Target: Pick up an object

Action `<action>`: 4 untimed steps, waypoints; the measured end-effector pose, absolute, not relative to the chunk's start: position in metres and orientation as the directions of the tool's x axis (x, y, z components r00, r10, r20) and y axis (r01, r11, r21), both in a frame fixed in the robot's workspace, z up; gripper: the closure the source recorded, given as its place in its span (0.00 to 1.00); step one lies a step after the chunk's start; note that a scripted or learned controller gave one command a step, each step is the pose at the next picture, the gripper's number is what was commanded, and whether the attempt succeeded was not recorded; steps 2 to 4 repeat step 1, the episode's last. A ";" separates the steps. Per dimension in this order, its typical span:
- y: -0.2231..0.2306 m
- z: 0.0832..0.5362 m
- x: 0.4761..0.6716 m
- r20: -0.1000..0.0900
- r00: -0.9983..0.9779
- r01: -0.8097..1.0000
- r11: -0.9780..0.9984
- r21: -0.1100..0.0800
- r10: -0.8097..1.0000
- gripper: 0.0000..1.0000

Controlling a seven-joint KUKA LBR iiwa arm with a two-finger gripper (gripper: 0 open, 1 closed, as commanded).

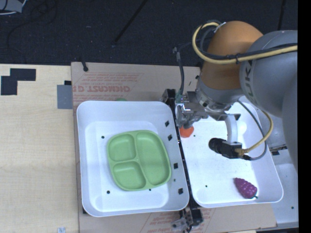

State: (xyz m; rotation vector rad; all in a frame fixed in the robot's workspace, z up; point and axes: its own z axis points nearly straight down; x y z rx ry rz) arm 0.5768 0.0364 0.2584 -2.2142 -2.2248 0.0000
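Gripper [186, 122], frame centre: low over orange object [186, 130] at right bin [272, 188] edge, apparently for picking; jaws' state indiscernible.

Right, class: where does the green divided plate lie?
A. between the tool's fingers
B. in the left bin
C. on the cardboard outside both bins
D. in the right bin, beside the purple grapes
B: the plate lies flat on the floor of the left bin, while the grapes lie apart in the right bin.
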 end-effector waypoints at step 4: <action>0.083 0.259 0.588 0.001 -0.004 1.000 0.004 -0.002 1.000 1.00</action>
